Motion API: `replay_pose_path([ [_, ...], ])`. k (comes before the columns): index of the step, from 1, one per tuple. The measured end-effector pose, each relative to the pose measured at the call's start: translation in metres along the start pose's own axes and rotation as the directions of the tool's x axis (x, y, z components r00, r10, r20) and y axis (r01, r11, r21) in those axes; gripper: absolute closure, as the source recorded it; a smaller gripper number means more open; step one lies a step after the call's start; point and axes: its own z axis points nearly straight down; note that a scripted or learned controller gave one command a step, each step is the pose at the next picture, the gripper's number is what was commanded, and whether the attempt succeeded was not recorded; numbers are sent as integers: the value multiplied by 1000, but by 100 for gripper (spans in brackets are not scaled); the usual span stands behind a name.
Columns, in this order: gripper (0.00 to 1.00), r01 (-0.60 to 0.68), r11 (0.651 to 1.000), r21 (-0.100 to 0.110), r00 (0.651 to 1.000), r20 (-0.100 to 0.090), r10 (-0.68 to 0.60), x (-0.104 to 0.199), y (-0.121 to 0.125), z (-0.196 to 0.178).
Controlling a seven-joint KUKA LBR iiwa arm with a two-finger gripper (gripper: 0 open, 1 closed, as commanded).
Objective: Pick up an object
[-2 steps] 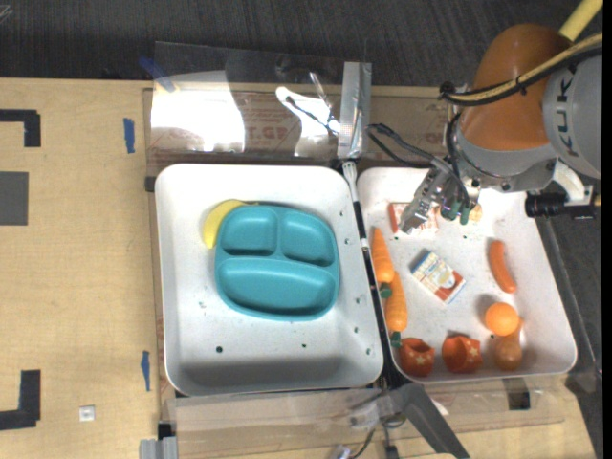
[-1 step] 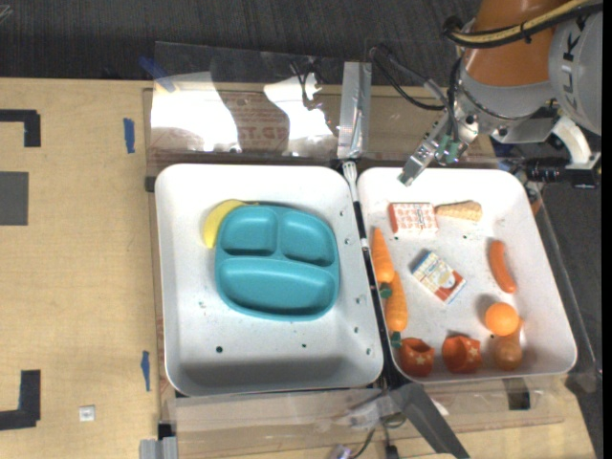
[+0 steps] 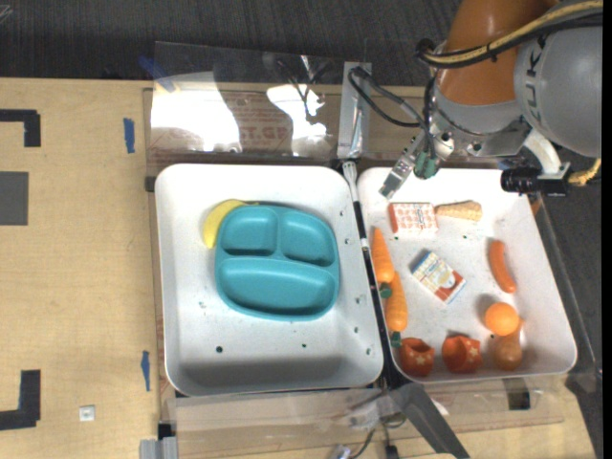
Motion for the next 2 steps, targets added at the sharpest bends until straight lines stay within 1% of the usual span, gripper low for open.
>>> replay_pose_path([
  [1, 100, 261, 965, -6, 965, 12, -261, -13, 7, -38],
  [2, 100, 318, 948, -1, 948, -1, -318, 15, 23, 37],
])
